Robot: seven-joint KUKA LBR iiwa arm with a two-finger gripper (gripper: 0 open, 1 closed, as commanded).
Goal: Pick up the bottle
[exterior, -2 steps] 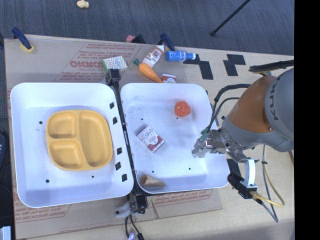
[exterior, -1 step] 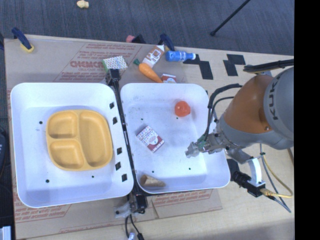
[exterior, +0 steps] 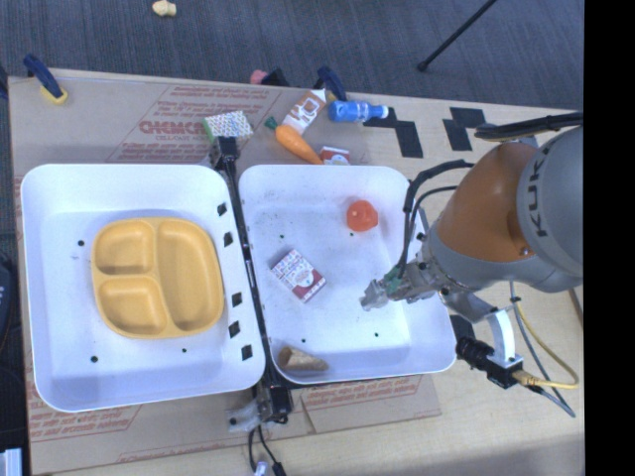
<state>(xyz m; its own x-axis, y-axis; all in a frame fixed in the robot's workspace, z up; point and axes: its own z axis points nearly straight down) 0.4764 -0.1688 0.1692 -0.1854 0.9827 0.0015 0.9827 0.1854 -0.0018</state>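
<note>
From the overhead camera I see the gripper (exterior: pixel 375 295) low over the right bin (exterior: pixel 327 350), its claw state something I cannot tell, while the bottle (exterior: pixel 355 112) lies on the cardboard beyond that bin, near the carrot (exterior: pixel 297 144).

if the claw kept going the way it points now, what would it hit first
Probably the small red-and-white patterned carton. The claw points left across the right white bin, though its height above the floor is unclear.
</note>
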